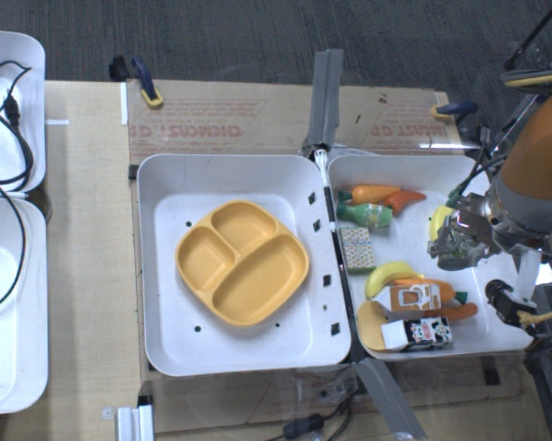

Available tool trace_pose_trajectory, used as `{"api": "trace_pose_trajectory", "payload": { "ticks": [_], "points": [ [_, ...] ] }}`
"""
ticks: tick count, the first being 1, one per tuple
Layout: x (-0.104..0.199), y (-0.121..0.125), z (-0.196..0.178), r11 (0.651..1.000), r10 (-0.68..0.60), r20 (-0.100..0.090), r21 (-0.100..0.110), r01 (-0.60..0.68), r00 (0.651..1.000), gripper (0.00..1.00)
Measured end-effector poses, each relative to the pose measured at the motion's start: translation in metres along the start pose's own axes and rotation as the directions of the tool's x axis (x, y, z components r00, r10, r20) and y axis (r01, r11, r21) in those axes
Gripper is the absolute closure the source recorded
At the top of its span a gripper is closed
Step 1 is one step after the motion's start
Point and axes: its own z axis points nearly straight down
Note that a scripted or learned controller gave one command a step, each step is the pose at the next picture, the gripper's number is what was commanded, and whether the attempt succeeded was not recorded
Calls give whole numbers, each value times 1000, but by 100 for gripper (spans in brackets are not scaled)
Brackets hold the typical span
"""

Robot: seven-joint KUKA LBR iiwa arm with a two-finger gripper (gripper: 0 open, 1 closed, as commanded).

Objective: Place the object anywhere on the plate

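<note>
A yellow-orange divided plate [243, 262] lies in the left bin [165, 200], with nothing on it. In the right bin [413, 177] lie several toy foods: an orange carrot [375, 192], a green bottle [366, 214], a speckled sponge block [356, 247], a yellow banana [390, 276], an orange juice carton [422, 296] and a small black-and-white carton [422, 333]. My gripper [455, 242] hangs over the right side of the right bin, above a yellow item [439, 220] by the wall. I cannot make out its fingers against the dark wrist.
A grey divider post [325, 99] rises between the bins at the back. Cardboard sheeting [230, 118] lies behind the bins. White equipment with black cables [5, 154] stands at the far left. A blue clamp [147, 81] sits at the back left.
</note>
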Motion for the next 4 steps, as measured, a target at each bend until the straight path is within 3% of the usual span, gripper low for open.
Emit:
{"api": "trace_pose_trajectory", "payload": {
  "ticks": [1, 2, 3, 4],
  "points": [
    [74, -8, 3, 1000, 23, 0, 0, -23, 1000, 100],
    [125, -57, -110, 1000, -9, 1, -2, 9, 1000, 100],
    [183, -81, -120, 799, -601, 2, -2, 601, 799, 100],
    [219, -65, -59, 791, -612, 1, 0, 612, 791, 100]
  ]
}}
